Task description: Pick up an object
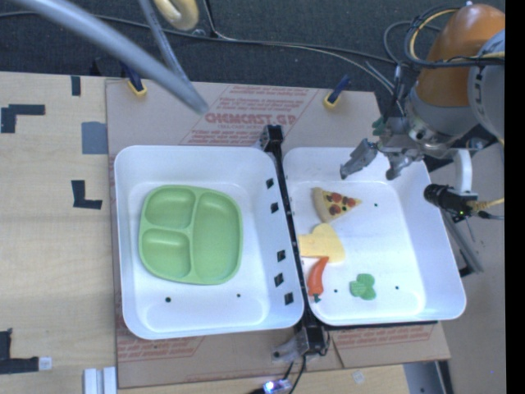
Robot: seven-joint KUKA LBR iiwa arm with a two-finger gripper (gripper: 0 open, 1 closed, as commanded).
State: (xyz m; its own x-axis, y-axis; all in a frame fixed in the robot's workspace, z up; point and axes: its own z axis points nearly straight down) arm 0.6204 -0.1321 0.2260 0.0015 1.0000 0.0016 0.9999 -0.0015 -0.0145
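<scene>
Down at the near edge of my right-hand bin [426, 302] sits a little green broccoli piece [362, 286], and just left of it an orange-red carrot-like piece [317, 276] lies close against the divider, its upper end touching a yellow cheese wedge [322, 243]. Above the cheese, a slice of toy pizza [333, 203] lies flat, tip pointing right. Any of these could be my pick, and all four are loose on the white floor, which suits a straight-down grab. My jaws [376, 164] hang over the far end of this bin, spread open with nothing between them, up and to the right of the pizza and apart from it. I judge the pizza the closest candidate; reaching it calls for a short move toward the divider and a drop. Its thin, flat shape could let the fingers slide over it, so I reckon the chunkier broccoli grips more easily. Across the divider, the left bin [131, 220] holds a green sectioned plate [191, 234], lying flat and well away from my reach for now. Both bins rest on a cardboard sheet [246, 117] over the counter [49, 220].
</scene>
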